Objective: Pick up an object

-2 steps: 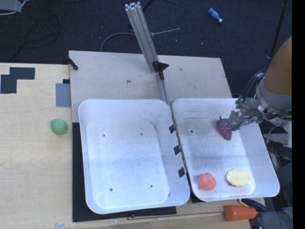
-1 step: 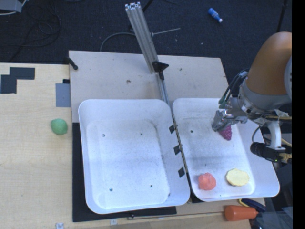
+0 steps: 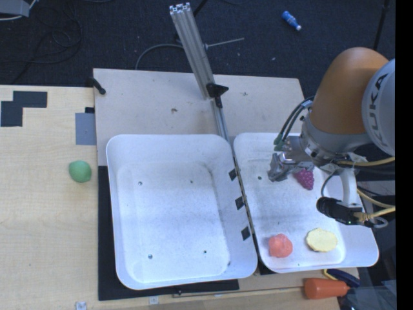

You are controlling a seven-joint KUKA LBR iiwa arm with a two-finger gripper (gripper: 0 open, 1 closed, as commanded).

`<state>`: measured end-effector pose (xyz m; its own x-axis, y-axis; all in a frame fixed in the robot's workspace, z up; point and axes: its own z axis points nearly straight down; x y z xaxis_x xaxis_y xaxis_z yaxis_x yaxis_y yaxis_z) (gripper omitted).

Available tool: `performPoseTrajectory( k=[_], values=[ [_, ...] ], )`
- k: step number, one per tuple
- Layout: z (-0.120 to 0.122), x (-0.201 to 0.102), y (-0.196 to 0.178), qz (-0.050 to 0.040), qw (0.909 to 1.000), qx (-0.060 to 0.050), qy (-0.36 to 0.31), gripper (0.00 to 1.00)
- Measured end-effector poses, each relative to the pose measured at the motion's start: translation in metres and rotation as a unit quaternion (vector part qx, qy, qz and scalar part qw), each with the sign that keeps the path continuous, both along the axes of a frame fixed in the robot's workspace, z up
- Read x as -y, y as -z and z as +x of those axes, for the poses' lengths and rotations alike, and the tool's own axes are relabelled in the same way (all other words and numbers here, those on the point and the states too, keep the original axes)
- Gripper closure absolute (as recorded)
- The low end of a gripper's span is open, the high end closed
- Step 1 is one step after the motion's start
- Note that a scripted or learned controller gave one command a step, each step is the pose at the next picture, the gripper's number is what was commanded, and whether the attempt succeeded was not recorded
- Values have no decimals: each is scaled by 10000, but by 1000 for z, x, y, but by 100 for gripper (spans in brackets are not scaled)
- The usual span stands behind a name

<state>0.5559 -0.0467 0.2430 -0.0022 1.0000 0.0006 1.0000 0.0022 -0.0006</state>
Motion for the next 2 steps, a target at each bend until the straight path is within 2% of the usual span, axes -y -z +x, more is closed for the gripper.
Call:
performPoseTrajectory(
  k=[1,2],
  values=[
    [0,-55,0,2,10000,1,-7,100],
    [-12,-103,-6,2,10000,-1,-5,100]
  ],
)
